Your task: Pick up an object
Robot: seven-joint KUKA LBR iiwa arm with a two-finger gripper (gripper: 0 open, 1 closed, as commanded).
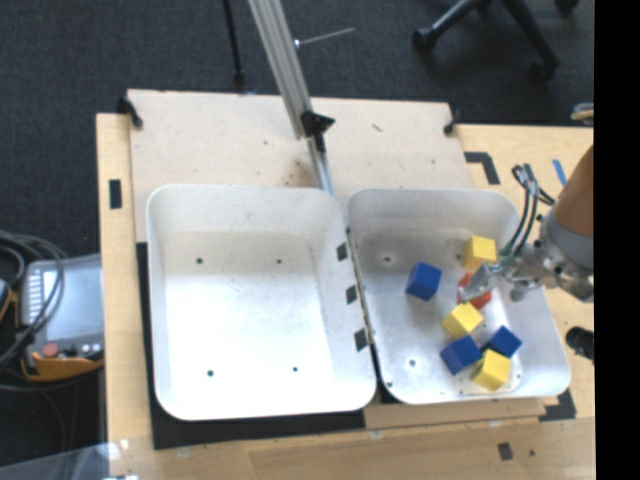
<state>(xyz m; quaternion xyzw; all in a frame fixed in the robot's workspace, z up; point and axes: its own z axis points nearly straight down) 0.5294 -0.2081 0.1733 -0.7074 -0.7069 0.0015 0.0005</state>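
A grey arm is reaching in from the right over the right bin (400, 208), and its fingers (484, 278) are hanging low among a cluster of small cubes. How far the fingers are standing open cannot be told, and nothing is showing clearly between them. A small red piece (474, 293) is lying right at the fingertips, touching or nearly so. One yellow cube (480, 250) is sitting just behind the fingers, another (463, 319) just in front of them. A blue cube (423, 280) is lying to their far side, apart from the rest. Nearer the front rim, two blue cubes (460, 353) (503, 342) and a third yellow cube (492, 369) are crowding together. Count: three yellow cubes, three blue cubes, one red piece, two bins. The left bin (250, 298) is sitting beside the right one on the counter (120, 268). The cubes are looking light, stiff and smooth-sided, likely foam or plastic, not fragile. Gripping across two opposite flat faces is looking best, and the lone blue cube is offering the clearest room
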